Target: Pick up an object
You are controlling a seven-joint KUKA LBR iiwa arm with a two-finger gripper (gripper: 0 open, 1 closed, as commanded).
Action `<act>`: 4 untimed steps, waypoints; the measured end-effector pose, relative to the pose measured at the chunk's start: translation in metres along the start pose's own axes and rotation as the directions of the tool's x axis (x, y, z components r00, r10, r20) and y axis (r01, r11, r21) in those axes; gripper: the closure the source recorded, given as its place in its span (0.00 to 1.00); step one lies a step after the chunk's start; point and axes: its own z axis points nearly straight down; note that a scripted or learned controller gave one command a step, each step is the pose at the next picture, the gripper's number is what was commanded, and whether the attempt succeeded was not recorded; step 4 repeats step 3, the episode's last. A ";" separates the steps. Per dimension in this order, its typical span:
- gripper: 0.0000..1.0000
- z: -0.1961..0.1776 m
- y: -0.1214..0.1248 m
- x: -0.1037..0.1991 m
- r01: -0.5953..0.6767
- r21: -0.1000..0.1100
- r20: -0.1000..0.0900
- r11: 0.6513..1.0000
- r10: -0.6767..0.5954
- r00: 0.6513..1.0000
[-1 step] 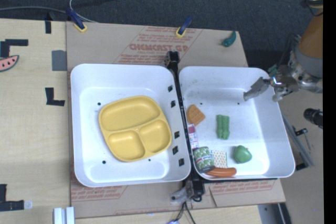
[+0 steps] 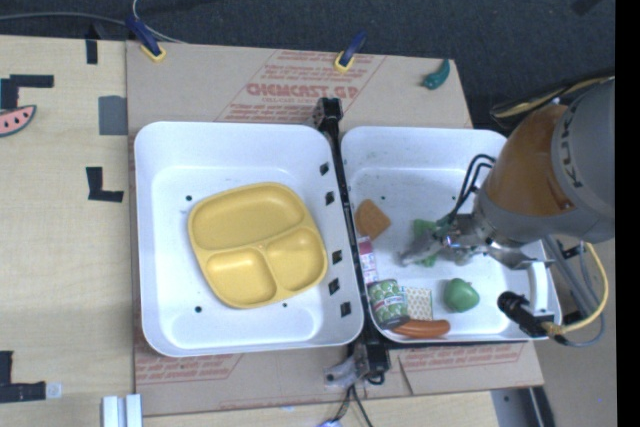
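Working from the left, we are noting a shallow white plastic left bin (image 2: 160,215) sitting on the cardboard-covered counter (image 2: 200,80). It is carrying a yellow three-compartment plastic tray (image 2: 258,243), lying flat and turned at a slant to the bin walls; we judge it is simply resting there and playing no part in the present pick.

Moving across the black divider clips (image 2: 334,215), we are finding the shallow white right bin (image 2: 400,143), where the loose items are gathering toward its near left corner. An orange-brown flat piece (image 2: 372,217) is lying just beside the divider. Below it, a green patterned can-like object (image 2: 386,297) is touching a small tan cracker-like square (image 2: 417,299), with a red-orange sausage-shaped toy (image 2: 421,326) lying along the near wall, its long axis running roughly left to right.

Further right, a dark green leafy toy (image 2: 428,241) is lying under the claw (image 2: 437,247); we are taking it as the likely target. Its long axis appears to be running from upper right down to lower left, though it is partly hidden. We cannot tell how wide the claw is standing or whether it has hold of anything. A round green ball-like toy (image 2: 461,294) is sitting apart, nearer the front wall.
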 end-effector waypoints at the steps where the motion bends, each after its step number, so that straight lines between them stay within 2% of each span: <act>1: 1.00 -0.010 0.001 -0.002 -0.002 -0.005 0.005 1.000 0.002 1.000; 2: 1.00 -0.145 0.015 0.046 0.001 -0.002 0.003 1.000 -0.001 1.000; 3: 1.00 -0.165 0.085 0.098 0.002 0.000 0.002 1.000 -0.002 1.000; 4: 1.00 -0.165 0.085 0.098 0.002 0.000 0.002 1.000 -0.002 1.000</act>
